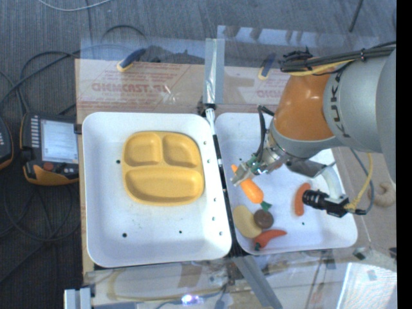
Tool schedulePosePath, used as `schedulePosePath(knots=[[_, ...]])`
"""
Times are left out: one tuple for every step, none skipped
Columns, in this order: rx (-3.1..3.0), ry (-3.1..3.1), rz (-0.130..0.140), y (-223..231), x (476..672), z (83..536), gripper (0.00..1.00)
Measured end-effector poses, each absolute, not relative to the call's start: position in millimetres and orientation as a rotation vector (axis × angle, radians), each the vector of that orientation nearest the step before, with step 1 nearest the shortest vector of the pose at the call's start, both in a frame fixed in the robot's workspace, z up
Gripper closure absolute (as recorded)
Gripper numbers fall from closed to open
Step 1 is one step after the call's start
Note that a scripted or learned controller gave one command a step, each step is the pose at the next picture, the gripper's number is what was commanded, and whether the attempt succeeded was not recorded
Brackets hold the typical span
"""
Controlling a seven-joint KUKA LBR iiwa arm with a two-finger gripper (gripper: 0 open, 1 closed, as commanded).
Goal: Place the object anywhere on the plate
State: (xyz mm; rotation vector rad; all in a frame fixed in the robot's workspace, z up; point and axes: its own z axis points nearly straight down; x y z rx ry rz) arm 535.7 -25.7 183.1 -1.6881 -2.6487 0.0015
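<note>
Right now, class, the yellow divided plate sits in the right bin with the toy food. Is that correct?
Not quite. The camera view shows the yellow divided plate in the left bin; the toy carrot and the other food lie in the right bin.

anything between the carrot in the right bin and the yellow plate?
Only the raised bin walls where the two bins meet. The carrot lies right of them, at the gripper; the plate lies left.

the arm (351, 108) reaches in from 3 o'clock, orange band above the wrist, gripper (246, 171) pointing toward 8 o'clock, low over the bench.
</note>
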Motion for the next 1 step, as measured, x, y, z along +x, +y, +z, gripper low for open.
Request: schedulePosePath(knots=[[-1.459, -2.783, 0.004, 12.6, 592.3, 208.5, 1.0]])
